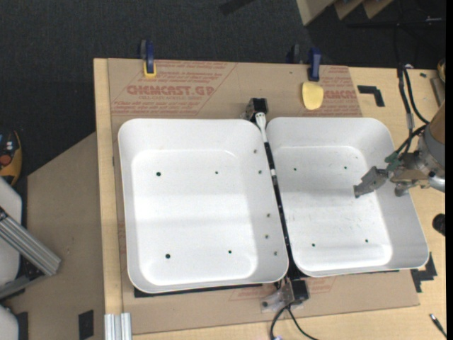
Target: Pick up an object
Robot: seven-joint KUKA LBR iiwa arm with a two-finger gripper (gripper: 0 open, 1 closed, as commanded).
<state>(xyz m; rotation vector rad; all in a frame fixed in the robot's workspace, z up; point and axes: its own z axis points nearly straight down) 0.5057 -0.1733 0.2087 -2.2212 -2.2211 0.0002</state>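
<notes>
My gripper (376,184) hangs over the right side of the right white bin (333,137), reaching in from the right edge of the view. It sits low above the bin floor, tilted down toward the left. I see nothing held at its tip. The left white bin (134,190) lies beside it, across a black divider strip (272,190).
A small yellow piece (312,95) lies on the cardboard board behind the right bin, under a blue clamp (314,62). A second blue clamp (148,50) holds the board's back left edge. Cables (407,98) run down the right side.
</notes>
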